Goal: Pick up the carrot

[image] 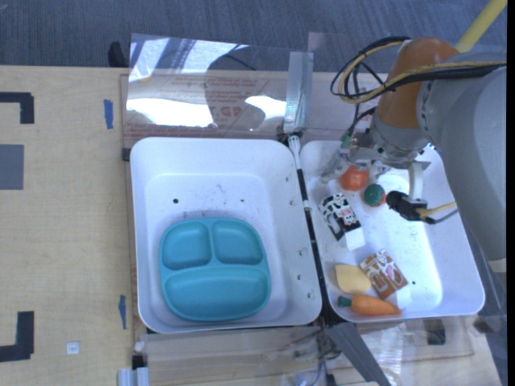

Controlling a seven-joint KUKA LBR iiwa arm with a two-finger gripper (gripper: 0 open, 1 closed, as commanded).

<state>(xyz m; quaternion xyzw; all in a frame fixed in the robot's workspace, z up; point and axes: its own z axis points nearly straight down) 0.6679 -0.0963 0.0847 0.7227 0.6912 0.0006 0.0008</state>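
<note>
Your gripper [376,161] hovers far from the carrot [375,305], its claw state unclear, so you must reach there first.

Two bins [161,159], one carrot [374,305]

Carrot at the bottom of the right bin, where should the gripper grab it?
Grip the carrot across its thick middle, coming straight down from above. It lies flat along the right bin's near wall, so pinch its long sides; the yellow piece sits close behind.
</note>
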